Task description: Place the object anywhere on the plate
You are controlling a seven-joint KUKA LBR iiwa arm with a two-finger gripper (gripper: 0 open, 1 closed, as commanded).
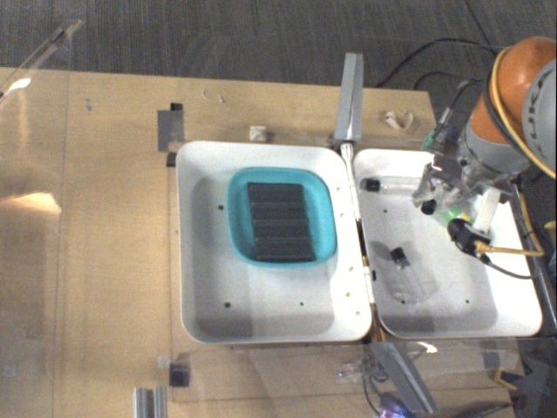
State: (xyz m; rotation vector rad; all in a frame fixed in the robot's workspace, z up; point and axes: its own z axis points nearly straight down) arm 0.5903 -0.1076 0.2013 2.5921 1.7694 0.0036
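From my station I take the tabletop (96,259) first, then the two white bins on it: the left bin (204,312) carries the teal plate (324,220), which has a dark ribbed slab (279,222) lying across its middle, and the right bin (513,307) lies just beside that plate's bin, touching it along the shared rim. The arm (522,94) hangs over the far side of the right bin, well apart from the plate, and its gripper (435,200) sits low there; I cannot tell how wide it stands or whether it has anything. The object (399,256), small and dark with a clear body around it, lies in the right bin between the gripper and the plate's bin, apart from both. To do this well, I judge I should centre over it, descend squarely, close fully, then lift clear of the rim before crossing to the plate.
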